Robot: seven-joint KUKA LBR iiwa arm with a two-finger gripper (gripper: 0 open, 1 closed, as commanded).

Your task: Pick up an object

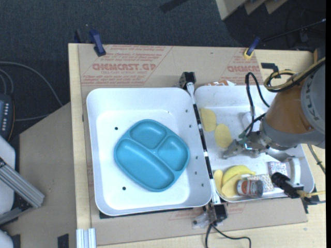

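Note:
My gripper (234, 149) is low in the right bin (232, 98), near its middle, with the grey and orange arm reaching in from the right. Just left of and above it lie two pale yellow flat pieces (208, 119) (223, 135). A yellow banana (231, 175) lies at the bin's front left, and a small can with a red and white label (253, 186) lies on its side against it. A small white packet (277, 168) sits at the front right, under the arm. Nothing visibly sits in the gripper.
The left bin (103, 107) holds a blue divided plate (151, 154) at its middle. A black clamp (187, 79) sits at the far end of the wall between the two bins. Bare cardboard bench (134, 63) lies behind the bins.

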